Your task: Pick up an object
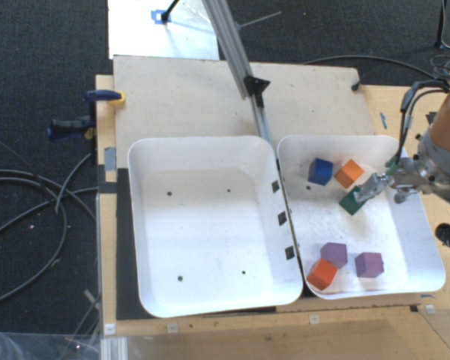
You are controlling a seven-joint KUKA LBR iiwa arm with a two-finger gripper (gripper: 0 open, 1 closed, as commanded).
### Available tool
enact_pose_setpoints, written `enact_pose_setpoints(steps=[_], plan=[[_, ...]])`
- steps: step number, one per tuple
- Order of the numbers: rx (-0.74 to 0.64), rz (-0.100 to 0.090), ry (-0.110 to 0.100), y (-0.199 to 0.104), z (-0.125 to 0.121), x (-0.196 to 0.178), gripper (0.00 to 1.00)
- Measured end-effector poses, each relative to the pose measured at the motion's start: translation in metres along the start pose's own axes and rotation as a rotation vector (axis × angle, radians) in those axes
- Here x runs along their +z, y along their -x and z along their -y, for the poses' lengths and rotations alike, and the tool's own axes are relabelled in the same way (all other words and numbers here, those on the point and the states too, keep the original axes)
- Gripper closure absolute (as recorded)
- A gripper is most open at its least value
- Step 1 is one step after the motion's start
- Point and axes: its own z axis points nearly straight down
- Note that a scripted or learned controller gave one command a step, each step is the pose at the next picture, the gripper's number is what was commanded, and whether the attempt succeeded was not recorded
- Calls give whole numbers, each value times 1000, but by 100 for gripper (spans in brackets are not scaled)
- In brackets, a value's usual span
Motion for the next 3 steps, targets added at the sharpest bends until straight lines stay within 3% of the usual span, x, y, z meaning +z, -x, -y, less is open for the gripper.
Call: enact_pose_setpoints(steps=[1, 2, 3], plan=[[0, 10, 24, -9, -68, 110, 0], [1, 8, 28, -33, -133, 118, 0], [-7, 11, 33, -33, -136, 105, 100]])
